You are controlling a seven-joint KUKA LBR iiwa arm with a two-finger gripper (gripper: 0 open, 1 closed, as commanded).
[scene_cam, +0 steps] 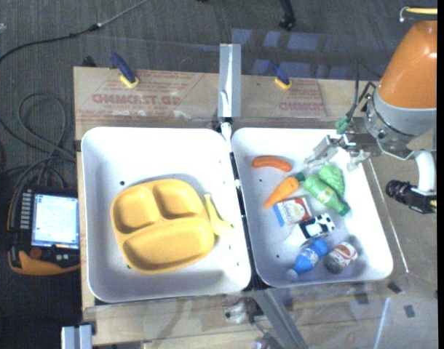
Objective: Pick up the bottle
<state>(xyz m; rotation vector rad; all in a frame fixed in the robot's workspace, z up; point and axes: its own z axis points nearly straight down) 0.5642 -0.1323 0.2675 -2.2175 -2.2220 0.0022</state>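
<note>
Dark carpet surrounds the bench (171, 100), and from my remote seat I look down at a slant on two shallow white bins set side by side. My left bin (98, 195) carries a yellow divided tray (164, 224) lying flat near its middle. My right bin (375, 246) holds the clutter: a small sausage (271, 163) near the far wall, a carrot (282, 190) just below it pointing down-left, a green squeeze bottle-shaped toy (326, 193) lying slantwise beside the carrot, a small printed carton (292, 211), a black-and-white block (318, 225) and a round can (342, 256) near the front corner. The bottle (309, 257), blue with a pale cap end, lies on its side near the front wall of the right bin, touching or just beside the can and right below the black-and-white block. The arm comes in from the right, its orange band (415, 57) large at the top corner, and the gripper (337, 147) hangs over the far right part of that bin, above the green toy. I can see thin finger shapes (320, 151) reaching leftward, but I cannot tell whether the jaws stand apart or together. Nothing shows between them. The bottle lies well apart from the jaws, toward the front of the bin, with the green toy and the block between.
</note>
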